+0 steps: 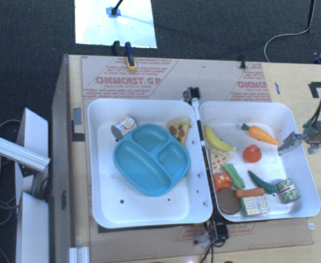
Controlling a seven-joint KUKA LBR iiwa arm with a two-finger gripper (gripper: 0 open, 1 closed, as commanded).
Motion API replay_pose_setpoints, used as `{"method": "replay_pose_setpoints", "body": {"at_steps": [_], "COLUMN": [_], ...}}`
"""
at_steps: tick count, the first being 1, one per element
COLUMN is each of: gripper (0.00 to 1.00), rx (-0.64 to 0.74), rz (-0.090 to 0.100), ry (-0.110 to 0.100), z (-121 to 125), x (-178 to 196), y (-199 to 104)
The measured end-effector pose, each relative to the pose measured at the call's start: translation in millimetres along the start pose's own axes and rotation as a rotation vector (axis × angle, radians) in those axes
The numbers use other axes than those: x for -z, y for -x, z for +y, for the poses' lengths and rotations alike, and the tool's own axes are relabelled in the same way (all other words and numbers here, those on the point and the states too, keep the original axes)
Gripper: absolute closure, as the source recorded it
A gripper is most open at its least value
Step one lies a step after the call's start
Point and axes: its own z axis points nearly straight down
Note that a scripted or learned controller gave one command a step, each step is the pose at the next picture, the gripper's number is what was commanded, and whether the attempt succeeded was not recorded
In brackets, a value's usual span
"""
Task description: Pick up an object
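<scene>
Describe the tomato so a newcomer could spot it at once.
Start at the right bin, the one crowded with toy food. Near its middle, just below the carrot and right of the banana, sits the tomato. It is the sole round red piece; its neighbours are long and orange or yellow.

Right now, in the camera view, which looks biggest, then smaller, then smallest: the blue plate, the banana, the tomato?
1. blue plate, biggest by far
2. banana
3. tomato, smallest

All three lie about equally far from the camera, so the order looks safe.
</scene>
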Motion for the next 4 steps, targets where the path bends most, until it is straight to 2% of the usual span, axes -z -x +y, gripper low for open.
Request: {"method": "replay_pose_setpoints", "body": {"at_steps": [1,2,3,4], "gripper": [0.00,0.00,0.00,0.00], "rx": [0.001,0.002,0.002,0.001], "rz": [0.000,0.001,-0.002,-0.004], "ry": [0.002,0.003,0.005,0.009], "z": [73,130,155,147], "x": [-150,-150,-79,-137], "y": [1,-49,-24,-44]}}
